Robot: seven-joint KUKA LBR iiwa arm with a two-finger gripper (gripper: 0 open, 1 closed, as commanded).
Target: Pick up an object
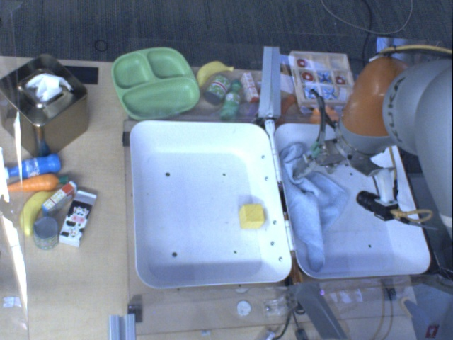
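**Camera view: gripper low over the blue cloth in the right bin**

A crumpled pale blue cloth (309, 214) lies along the left wall of the right bin (396, 257), running from near the far corner to near the front corner. The gripper (316, 156) sits at the cloth's far end, right over its folds and seemingly touching them. At this slant its tip blends into the fabric, so I cannot tell whether it is parted or closed, or whether any cloth is caught in it. The grey arm (417, 108) with its orange band (369, 98) comes in from the right, over the far right part of that bin.

The left bin (184, 190) holds one small yellow block (252, 216), near its right wall and well apart from the cloth.

Behind the bins lie a green divided plate (156, 81), a banana (212, 70) and a flat box of printed pictures (320, 76).

On the bench to the left stand a brown open box (49, 115), a blue bottle (32, 167), a carrot (35, 183), a second banana (28, 213) and a small black-and-white carton (75, 219).
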